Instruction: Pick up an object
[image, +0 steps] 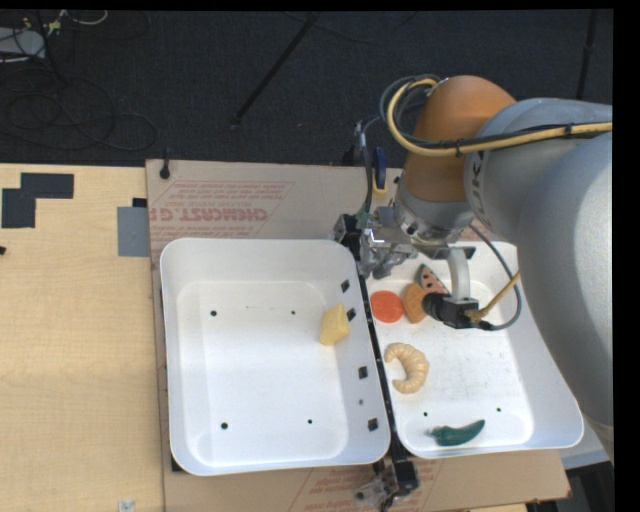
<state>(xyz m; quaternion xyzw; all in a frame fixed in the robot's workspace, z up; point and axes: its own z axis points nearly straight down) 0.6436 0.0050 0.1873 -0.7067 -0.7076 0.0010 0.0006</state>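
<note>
My gripper (383, 258) hangs over the far left corner of the right bin (540, 400), below the orange band of the arm (455, 120). Just in front of it lie a red-orange disc (387, 306) and an orange lump (415, 302). A brown wedge-shaped piece (430, 279) lies beside them, partly under the wrist's black cable. A pale curled croissant-like piece (408, 366) rests mid-bin and a green pepper-like piece (458, 432) lies near the front wall. A yellow chunk (335, 326) sits in the left bin (190, 300) near the divider.
The two bins meet along a raised double rim with black clips (362, 340). The arm's bulky grey body (570, 250) overhangs the right bin's far right side. Cardboard (250, 200) lies under the bins and a wooden bench top (70, 350) lies to the left.
</note>
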